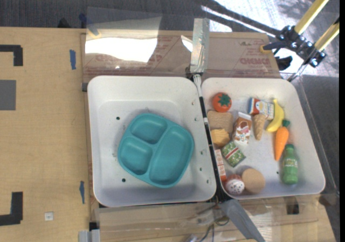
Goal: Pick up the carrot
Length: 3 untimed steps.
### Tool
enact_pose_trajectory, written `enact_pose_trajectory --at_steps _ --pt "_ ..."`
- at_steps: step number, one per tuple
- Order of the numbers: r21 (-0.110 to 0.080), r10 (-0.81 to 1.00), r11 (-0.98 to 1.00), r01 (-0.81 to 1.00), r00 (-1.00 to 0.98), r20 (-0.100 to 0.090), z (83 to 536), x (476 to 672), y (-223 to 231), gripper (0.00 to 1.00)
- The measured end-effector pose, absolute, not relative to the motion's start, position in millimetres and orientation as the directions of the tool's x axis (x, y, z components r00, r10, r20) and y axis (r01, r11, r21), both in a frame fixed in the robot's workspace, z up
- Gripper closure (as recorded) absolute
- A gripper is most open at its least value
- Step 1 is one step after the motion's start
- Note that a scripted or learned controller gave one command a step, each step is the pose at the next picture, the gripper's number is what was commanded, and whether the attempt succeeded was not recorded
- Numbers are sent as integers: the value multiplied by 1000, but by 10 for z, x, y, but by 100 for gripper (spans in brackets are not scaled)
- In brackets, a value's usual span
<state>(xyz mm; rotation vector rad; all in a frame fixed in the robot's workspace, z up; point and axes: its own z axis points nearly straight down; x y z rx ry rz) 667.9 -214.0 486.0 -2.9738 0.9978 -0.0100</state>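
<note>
Here the carrot (280,142) lies near the right bin's (310,128) right wall; pincer state unclear.

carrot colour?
Orange body with a green top; the carrot lies in the right bin, shown in the camera view.

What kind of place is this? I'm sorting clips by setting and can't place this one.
Probably a robot lab's test bench, not a kitchen: two white bins side by side on cardboard with blue tape marks, and toy food, such as a carrot and a green bottle.
</note>
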Motion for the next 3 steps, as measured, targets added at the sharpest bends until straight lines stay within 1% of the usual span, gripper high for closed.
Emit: enact_pose_trajectory --at_steps 1,3 --pt "-5 -306 -952 -306 952 4 4854 6679 -2190 100" --pt "-17 -299 -954 -299 954 14 5068 6715 -2109 100"
